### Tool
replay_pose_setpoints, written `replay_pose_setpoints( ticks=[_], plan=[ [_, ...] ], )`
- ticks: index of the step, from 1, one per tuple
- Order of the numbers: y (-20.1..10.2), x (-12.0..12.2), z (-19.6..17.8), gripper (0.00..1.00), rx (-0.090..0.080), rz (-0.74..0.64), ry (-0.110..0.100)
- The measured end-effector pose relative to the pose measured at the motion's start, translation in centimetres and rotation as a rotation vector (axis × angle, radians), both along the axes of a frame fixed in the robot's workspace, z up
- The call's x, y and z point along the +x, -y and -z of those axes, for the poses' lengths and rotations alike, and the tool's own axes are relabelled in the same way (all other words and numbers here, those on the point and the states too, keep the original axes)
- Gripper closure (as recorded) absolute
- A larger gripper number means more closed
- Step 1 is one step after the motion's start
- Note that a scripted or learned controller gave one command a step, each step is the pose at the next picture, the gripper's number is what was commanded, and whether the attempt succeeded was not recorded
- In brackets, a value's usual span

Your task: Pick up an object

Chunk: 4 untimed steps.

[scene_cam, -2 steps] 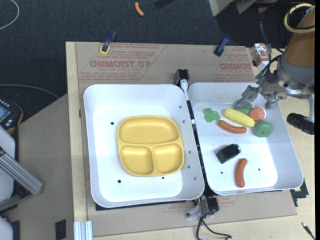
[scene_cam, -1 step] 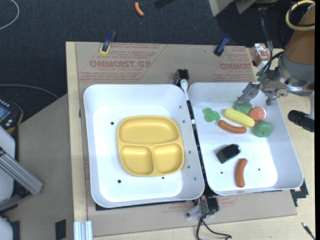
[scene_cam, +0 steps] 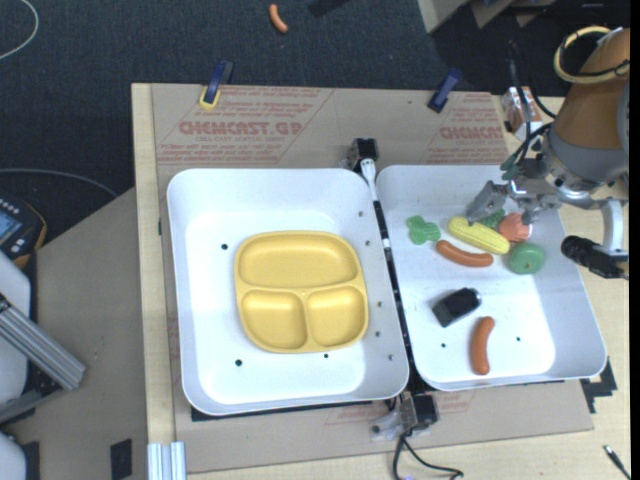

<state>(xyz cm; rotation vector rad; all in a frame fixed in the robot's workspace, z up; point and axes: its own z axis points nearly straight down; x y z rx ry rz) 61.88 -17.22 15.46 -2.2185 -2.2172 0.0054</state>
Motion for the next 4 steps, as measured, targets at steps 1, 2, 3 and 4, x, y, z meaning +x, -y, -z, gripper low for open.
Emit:
replay_pose_setpoints(
  ticks=[1, 2, 3, 4],
  plan=[
    [-0.2, 0.6, 4.3, 0.00, 0.006, -0.008, 0.015],
    [-0.8, 0.8, 6.9, 0.00, 0.007, -0.007, 0.006],
    [-0.3, 0.7, 5.8, 1.00, -0.001, -0.003, 0.007],
    [-0.8, 0.1, -0.1, 1.00, -0.003, -0.002, 0.013]
  ],
)
